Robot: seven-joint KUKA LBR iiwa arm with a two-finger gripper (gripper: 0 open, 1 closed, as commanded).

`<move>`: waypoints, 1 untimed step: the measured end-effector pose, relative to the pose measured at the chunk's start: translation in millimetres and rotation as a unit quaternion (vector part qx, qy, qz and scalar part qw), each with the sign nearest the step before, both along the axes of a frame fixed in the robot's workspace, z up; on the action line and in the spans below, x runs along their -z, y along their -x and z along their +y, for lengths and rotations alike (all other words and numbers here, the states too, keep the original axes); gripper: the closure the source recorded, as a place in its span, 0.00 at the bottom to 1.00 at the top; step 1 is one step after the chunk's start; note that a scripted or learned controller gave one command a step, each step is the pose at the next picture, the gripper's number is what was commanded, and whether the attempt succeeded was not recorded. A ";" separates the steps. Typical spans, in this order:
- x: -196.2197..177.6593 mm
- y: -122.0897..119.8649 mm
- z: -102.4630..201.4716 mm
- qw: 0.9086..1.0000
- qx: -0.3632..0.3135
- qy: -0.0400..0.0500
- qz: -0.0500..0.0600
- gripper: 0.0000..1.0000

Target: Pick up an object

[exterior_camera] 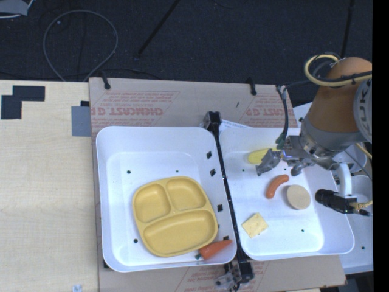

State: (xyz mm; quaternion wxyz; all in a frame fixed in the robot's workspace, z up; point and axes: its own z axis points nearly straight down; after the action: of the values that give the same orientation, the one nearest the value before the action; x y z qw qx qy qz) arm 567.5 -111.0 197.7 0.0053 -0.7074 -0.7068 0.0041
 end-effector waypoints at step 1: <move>-5.8 -2.8 -0.3 1.000 -0.001 0.001 -0.006 0.00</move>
State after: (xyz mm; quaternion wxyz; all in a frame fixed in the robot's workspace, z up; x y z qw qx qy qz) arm 570.2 -111.3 203.5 0.0005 -0.7069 -0.7073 0.0005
